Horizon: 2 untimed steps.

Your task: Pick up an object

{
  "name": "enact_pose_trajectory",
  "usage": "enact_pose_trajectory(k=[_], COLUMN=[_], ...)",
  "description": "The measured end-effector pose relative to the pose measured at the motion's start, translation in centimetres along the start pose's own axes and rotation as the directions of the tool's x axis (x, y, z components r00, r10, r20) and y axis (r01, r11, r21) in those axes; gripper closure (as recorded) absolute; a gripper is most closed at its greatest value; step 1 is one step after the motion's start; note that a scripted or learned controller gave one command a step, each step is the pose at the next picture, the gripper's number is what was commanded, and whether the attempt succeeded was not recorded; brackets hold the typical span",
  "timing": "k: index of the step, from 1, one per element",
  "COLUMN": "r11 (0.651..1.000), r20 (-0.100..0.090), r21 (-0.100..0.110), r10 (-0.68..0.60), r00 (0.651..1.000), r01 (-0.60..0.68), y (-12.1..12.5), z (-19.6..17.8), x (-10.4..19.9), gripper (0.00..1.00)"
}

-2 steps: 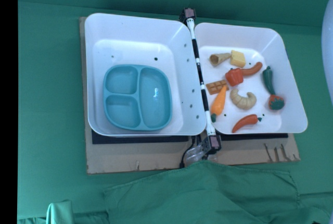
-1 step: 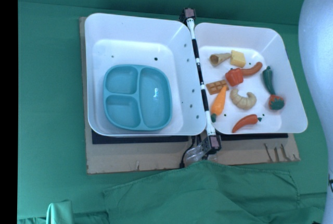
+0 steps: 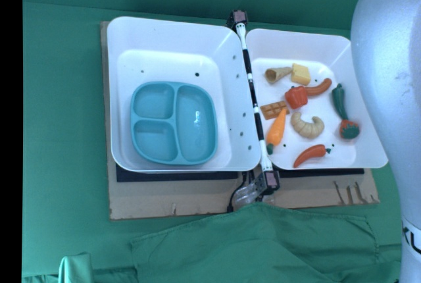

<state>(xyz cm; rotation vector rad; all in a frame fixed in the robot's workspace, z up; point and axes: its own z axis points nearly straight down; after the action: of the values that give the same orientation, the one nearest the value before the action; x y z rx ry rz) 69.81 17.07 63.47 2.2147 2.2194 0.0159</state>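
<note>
- Nearest the camera, a rumpled green cloth point(image 3: 263, 242) covers the front edge of the tabletop point(image 3: 59, 110), which is itself draped in green.
- Just behind the cloth, a brown cardboard sheet point(image 3: 171, 199) lies under both bins, and a small metal clamp point(image 3: 253, 191) sits at the near end of the divider between them.
- The grey arm point(image 3: 388, 77) looms large at the right edge, its body overlapping the right bin's far side; whether the tool is released or clenched cannot be told.
- In the left bin point(image 3: 125, 38) a teal plate point(image 3: 173, 122) with three compartments lies flat near the bin's front.
- A black-and-white striped bar point(image 3: 253, 94) runs between the two bins from front to back.
- In the right bin point(image 3: 368, 153) the toy foods lie scattered: a red chili pepper point(image 3: 310, 154) closest to the front, then an orange carrot point(image 3: 276, 130) beside the divider, a pale croissant point(image 3: 308, 124) in the middle and a green pepper point(image 3: 341, 106) with a red-and-green piece at its near end on the right.
- Further back lie a brown waffle point(image 3: 273, 108), a red bell pepper point(image 3: 296, 97) and an orange sausage point(image 3: 320, 87).
- Farthest back in that bin, an ice cream cone point(image 3: 277, 74) and a yellow cheese block point(image 3: 300, 74) lie side by side.
</note>
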Motion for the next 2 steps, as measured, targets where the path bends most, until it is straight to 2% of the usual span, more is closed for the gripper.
enact_pose_trajectory(k=[2], r11=[1.000], r20=[0.002], r21=[0.006], r10=[0.004], r00=[1.000], r01=[-0.004], y=[0.03], z=[0.21], x=[-0.22], gripper=[1.00])
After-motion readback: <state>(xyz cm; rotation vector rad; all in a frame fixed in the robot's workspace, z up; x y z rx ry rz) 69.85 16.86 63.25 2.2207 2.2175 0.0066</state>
